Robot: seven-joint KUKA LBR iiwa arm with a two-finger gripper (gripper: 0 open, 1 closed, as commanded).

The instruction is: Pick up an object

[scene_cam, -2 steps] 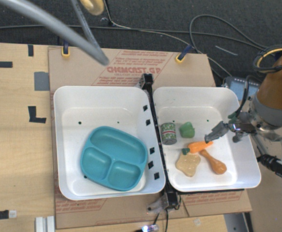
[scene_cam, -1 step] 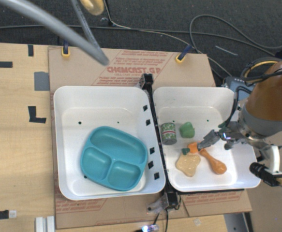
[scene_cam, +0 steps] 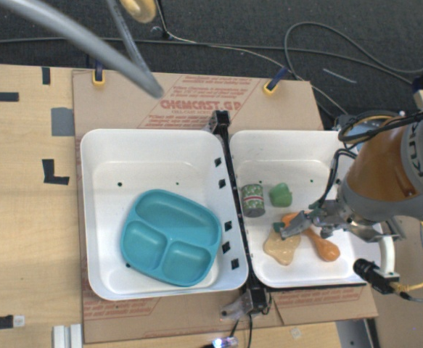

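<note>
Gripper (scene_cam: 292,225) is low in the right bin (scene_cam: 298,151), over the carrot (scene_cam: 320,243). Its grip? Can't tell. Tan piece (scene_cam: 281,248) just beside.

The robot's rounded grey arm (scene_cam: 403,194) carries a broad orange band (scene_cam: 379,167), with black cables looping above it, ending in a small dark grey metal tool (scene_cam: 298,225).

Four small objects lay in the right bin (scene_cam: 269,147). A small green-labelled can (scene_cam: 252,199) stood near the bin's left wall, with a green lumpy piece (scene_cam: 280,193) just to its right. Nearer the camera, a flat beige piece (scene_cam: 281,249) rested close to the near wall. An orange carrot-shaped piece (scene_cam: 322,245) lay slantwise to its right, its far end hidden.
</note>
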